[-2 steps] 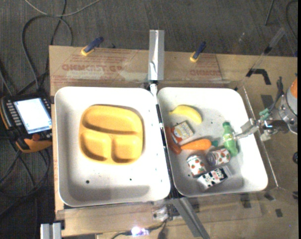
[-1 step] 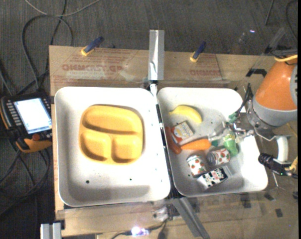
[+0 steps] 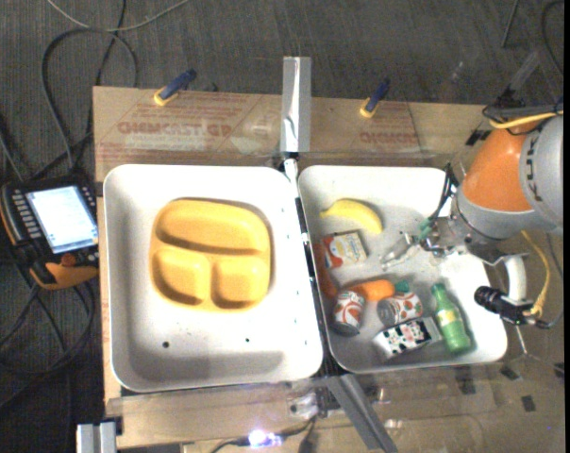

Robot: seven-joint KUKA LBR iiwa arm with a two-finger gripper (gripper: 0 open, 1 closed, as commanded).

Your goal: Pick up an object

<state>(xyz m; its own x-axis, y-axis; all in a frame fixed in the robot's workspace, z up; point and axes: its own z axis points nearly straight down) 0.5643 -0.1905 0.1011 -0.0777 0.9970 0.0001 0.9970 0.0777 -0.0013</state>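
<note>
While my claw (image 3: pixel 405 246) hangs low over the right bin (image 3: pixel 469 352), I cannot tell its grip. Beneath it I count one banana (image 3: pixel 354 214), one carton (image 3: pixel 346 248), one carrot (image 3: pixel 369 290), two small balls (image 3: pixel 348 313), one green bottle (image 3: pixel 449 318), one box (image 3: pixel 406 338). One yellow tray (image 3: pixel 211 254) sits in the left bin (image 3: pixel 134 347). My arm (image 3: pixel 507 187) reaches from the right.

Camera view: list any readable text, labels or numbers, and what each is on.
Nothing reads cleanly.
Red print on the cardboard sheet behind the bins: mirrored and blurred, illegible.
Dark letters on the arm's orange band: partly cut off, unreadable.
Handheld screen at left: glare, no text legible.
Snack packet, small carton, green bottle: labels too small to read.
</note>
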